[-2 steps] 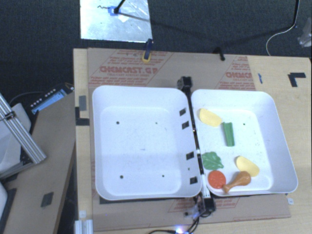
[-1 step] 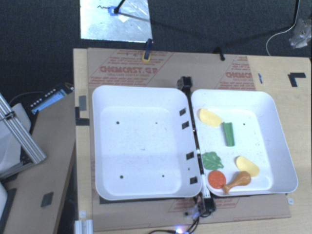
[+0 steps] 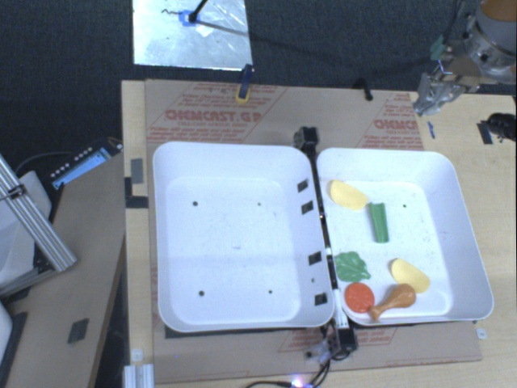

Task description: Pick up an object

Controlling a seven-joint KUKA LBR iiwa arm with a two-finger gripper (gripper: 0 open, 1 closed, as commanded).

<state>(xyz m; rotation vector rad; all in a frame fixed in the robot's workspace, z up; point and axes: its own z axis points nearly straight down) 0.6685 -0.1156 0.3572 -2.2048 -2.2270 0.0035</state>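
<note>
While hanging high beyond the right bin's (image 3: 467, 217) far corner, over bare tabletop (image 3: 380, 115): gripper (image 3: 436, 93), nothing under it, open or shut impossible to tell from this angle. So, before any descent, open wide and confirm it.

Six candidates, all in the right bin. Far yellow (image 3: 348, 194) near the back, close to the divider. Stick (image 3: 378, 221) just beside it toward the middle, lying alone on flat floor, long axis running front to back. Leaf (image 3: 352, 265) tight against the divider side. Tomato (image 3: 359, 297) and drumstick (image 3: 393, 298) touching each other down at the front wall. Near yellow (image 3: 410, 275) just above the drumstick, nearly touching.

Best bet, by judgement: go for the stick. Slim, straight, free space on both long sides. Swing in over its middle, turn the wrist to close across the narrow width, not along the length. Come straight down, no sideways drift, stop just short of the bin floor, then close and lift vertically.

Skip the front cluster: likely to nudge the tomato rolling or catch two things at once, and little room beside the wall. Skip the leaf as well: flat, low, hard against the divider. Watch the far yellow on approach, near enough to clip with a wide opening. After lifting, check for green in the grip before calling it.
</note>
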